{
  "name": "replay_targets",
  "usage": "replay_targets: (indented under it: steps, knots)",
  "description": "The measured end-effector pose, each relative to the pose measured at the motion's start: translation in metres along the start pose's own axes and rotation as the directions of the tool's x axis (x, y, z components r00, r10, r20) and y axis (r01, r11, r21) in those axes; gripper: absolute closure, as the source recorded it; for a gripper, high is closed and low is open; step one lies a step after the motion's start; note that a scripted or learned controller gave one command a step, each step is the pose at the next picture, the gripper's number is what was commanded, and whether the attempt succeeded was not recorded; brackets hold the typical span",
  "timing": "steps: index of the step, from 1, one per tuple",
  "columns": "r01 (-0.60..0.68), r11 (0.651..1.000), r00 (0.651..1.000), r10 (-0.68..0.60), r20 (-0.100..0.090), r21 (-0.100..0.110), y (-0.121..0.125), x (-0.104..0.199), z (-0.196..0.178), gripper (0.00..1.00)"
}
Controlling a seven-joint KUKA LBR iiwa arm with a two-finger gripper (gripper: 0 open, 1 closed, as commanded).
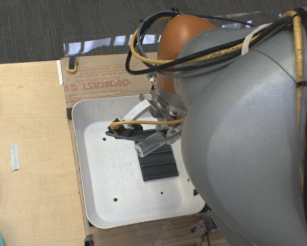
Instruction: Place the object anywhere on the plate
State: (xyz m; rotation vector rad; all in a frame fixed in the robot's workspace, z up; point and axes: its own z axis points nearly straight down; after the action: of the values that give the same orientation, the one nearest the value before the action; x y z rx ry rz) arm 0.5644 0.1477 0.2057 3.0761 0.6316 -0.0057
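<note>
The bin [102, 179] is white (dark-specked), the ribbed block [158, 165] black, the arm [252, 137] grey with an orange band [180, 36].

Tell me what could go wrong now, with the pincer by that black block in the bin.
The pincer sits at the upper edge of the black ribbed block, not its middle, so a grasp may slip or tip it. The arm hides the right side of the white bin, so a hold would be hard to confirm.

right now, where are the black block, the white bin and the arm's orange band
black block [160, 166], camera view, middle of its ribbed top
white bin [102, 176], camera view, bare floor
orange band [180, 36], camera view, its rounded top
</note>
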Motion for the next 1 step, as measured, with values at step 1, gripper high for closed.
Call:
replay_targets:
  steps: [1]
  knots:
    - [0.000,1.000,1.000,0.000,0.000,0.000,0.0001,0.0000,-0.0001,0.00]
